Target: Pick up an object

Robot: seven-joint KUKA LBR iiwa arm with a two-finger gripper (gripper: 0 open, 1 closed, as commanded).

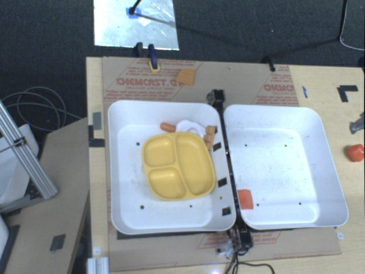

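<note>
dark carpet (45,33), wooden bench (319,79), foil sheet (137,16)

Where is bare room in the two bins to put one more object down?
Most of the right white bin floor is bare; one orange block sits in its near-left corner. The left white bin is crowded: the yellow three-compartment plastic tray fills its middle, small pieces behind it.

Two white bins (274,119); the left holds one yellow tray (178,166), one orange sausage (167,127), one white piece (188,127), one tan block (210,136); the right, one orange block (245,198).
</note>
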